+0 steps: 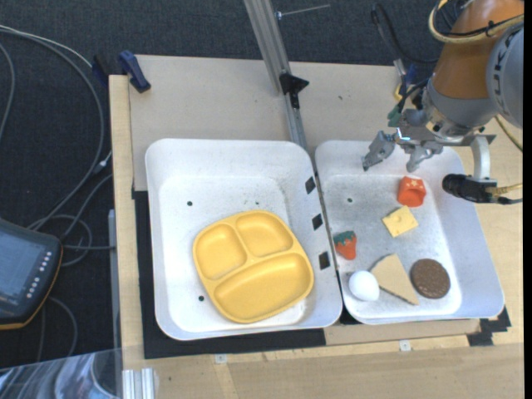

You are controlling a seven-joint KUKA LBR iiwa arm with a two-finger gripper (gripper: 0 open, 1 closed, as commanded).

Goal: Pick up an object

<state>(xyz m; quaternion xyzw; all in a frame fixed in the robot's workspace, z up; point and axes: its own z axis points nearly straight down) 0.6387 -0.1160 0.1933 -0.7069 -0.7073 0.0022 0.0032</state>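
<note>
Left bin (170, 248): holds a yellow divided plate (252, 264), lying flat toward the near side with its three wells up; it is broad and low, a poor candidate for a two-finger pinch, and it lies well apart from the arm. Seam between the bins: black clips on the shared rim, apparently there to keep the two bins side by side; a metal post (268, 32) rises from the far side of the bench.

Right bin (474, 248): holds the small candidates for the pick, spread apart so that each can be approached singly. From the left: a red and green strawberry-like toy (346, 244) just beside the seam; a white egg (363, 285) at the near edge, touching a tan wedge (396, 278); a yellow block (400, 221) toward the middle; an orange-red block (411, 190) farther back; a brown round biscuit (431, 278) near the right, just beside the wedge.

Gripper (396, 154): hangs over the far part of the right bin, jaws spread wide with nothing between them; the orange-red block lies just to its right and nearer, probably the closest object, so a short shift and descent would seem needed before closing; no object is lifted yet.
</note>
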